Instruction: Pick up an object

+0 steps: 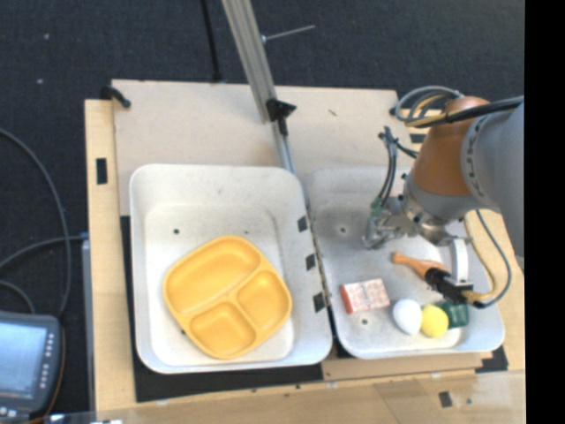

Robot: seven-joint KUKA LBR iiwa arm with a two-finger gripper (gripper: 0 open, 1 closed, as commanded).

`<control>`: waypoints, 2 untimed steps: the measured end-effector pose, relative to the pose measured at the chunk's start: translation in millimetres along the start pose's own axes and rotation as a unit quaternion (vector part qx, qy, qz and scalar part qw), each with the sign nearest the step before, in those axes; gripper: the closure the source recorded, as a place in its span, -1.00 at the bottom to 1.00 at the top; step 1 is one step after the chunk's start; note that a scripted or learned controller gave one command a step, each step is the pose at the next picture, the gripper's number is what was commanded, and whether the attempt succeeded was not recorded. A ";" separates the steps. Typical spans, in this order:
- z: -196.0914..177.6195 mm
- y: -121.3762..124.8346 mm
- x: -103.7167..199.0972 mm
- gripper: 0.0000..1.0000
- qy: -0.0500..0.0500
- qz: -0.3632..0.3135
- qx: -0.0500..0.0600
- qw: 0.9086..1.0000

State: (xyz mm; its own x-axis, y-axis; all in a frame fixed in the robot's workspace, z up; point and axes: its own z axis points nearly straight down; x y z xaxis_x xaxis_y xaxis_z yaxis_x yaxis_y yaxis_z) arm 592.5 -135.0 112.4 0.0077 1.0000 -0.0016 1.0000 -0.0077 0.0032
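— Camera view, right bin: pincer?
— Low over bare bin floor; finger state cannot be told, nothing seen held.
— Objects?
— Pink box, white egg, yellow ball, along the near wall.

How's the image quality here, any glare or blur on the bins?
Camera view: lighting is even and soft, with faint shadows; the white right bin looks slightly washed out; the yellow tray is crisp; the pincer is small and blurry, its detail unreadable.
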 end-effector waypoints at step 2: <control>-114.4 5.2 -7.4 1.00 0.000 -0.005 -0.002 1.000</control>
State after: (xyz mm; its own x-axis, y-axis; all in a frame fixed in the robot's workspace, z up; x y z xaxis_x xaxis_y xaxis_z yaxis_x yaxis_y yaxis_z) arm 597.3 -142.3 226.8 -0.0020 1.0000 -0.0023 1.0000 0.0020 0.0072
